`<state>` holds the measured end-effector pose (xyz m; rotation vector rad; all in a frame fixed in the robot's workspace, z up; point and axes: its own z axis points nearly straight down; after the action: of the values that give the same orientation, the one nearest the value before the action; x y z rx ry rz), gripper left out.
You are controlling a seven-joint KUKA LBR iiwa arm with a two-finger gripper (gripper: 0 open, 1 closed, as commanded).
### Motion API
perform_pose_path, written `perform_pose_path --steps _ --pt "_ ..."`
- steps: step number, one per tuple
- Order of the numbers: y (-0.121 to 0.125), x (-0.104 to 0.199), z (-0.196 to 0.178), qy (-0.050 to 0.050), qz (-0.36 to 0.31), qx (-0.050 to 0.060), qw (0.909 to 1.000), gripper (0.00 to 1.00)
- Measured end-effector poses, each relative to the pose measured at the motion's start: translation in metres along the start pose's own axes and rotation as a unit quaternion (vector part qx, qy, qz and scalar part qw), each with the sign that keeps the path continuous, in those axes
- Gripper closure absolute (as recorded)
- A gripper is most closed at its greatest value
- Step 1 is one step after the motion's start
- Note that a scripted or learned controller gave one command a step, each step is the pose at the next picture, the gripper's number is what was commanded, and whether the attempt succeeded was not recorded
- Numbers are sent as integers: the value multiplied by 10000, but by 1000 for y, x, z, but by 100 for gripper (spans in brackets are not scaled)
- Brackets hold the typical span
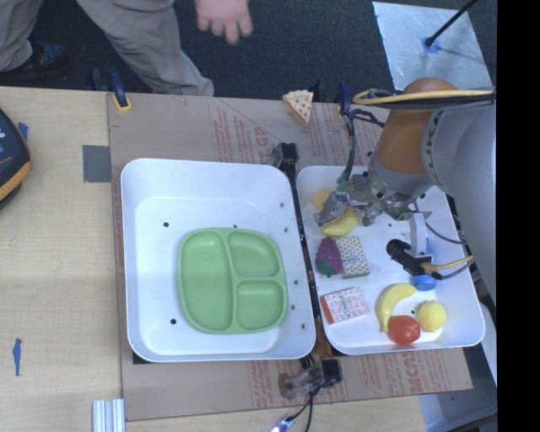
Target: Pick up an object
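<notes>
**A robotics lab bench**

This looks like a lab set up for robot trials. A grey arm [447,152] with an orange band reaches over a wooden bench [51,270] covered by a cardboard sheet [236,126]. Two white bins [135,253] sit side by side on it, clamped at the seam. The right bin [464,329] holds toy food and small blocks, the left a green tray [230,280]. Cables [380,97] run along the arm, tape [95,163] marks the bench, and a person [224,17] stands at the far edge over dark carpet.
</notes>
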<state>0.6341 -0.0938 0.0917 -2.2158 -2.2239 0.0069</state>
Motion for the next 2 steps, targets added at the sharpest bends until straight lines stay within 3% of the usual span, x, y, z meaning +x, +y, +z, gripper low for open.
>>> perform_pose_path --steps 1,2 --pt "22 -13 -1 7 -6 -11 10000 0" --pt "-55 -6 1 5 -9 3 10000 0"
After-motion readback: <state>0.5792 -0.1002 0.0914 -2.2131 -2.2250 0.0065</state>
